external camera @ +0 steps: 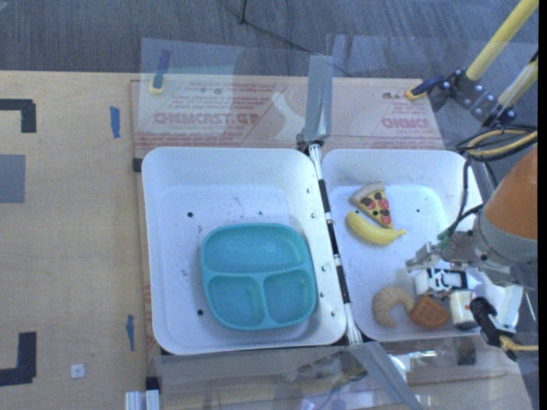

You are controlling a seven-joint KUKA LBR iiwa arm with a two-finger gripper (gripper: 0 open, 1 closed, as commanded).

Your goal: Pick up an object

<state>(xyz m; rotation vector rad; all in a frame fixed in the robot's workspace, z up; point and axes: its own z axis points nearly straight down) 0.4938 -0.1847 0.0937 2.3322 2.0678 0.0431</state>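
Four light, stiff toy foods sit in the right bin point(427, 178); your gripper point(449, 280), its opening impossible to judge, hovers at 5 o'clock—take the croissant point(391, 304) across its middle.

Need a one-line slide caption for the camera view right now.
Claw low in the right bin near croissant, banana and pizza slice; teal tray in the left bin.

A single fixed camera looks down at a slant from above the bench point(68, 229), far enough back to take in both white bins: the left bin point(171, 178) mid-frame, the right bin point(419, 169) toward the right edge. Grey floor point(102, 7) crosses the top of the frame, and the arm point(513, 212) enters at right.
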